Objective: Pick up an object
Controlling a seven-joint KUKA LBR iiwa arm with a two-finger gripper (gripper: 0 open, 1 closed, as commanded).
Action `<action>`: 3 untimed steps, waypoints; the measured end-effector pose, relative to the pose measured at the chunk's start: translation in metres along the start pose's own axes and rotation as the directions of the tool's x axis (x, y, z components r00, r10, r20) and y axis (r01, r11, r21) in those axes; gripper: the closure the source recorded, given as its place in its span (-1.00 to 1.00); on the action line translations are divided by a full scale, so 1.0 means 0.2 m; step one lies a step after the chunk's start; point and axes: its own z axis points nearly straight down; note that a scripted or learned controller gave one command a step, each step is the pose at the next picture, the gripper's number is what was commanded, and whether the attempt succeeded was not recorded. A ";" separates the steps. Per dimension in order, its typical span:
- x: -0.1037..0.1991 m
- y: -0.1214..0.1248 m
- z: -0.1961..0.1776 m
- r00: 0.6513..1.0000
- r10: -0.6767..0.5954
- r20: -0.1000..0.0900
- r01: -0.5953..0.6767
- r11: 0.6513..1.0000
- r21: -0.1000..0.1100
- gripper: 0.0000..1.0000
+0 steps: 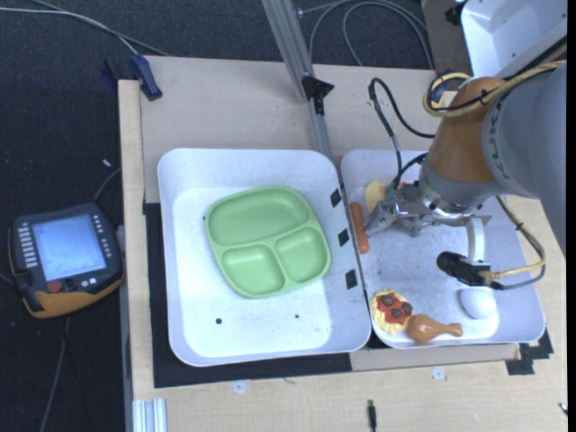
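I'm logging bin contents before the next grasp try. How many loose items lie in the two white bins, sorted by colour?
Green: 1, the divided plate
Orange-red: 1, the carrot-like stick
Yellow: 2, the pizza slice and the small piece by the gripper
Brown: 1, the drumstick
White: 1, the egg
Total: 6

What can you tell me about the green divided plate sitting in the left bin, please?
The green plate is a pale green, smooth, plastic-looking tray with rounded corners and a raised rim. It has three compartments: one large section across the far side and two smaller ones on the near side. All three look bare. It lies flat, turned slightly askew, on the floor of the left white bin, roughly central and a bit toward the far side. Nothing else touches it.
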 end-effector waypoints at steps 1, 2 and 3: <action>0.00 0.01 -0.07 1.000 0.000 -0.001 0.000 1.000 -0.008 1.00; -0.02 0.05 -0.32 1.000 -0.001 0.002 0.001 1.000 -0.013 1.00; -0.03 0.06 -0.54 1.000 -0.002 0.001 0.002 1.000 -0.013 1.00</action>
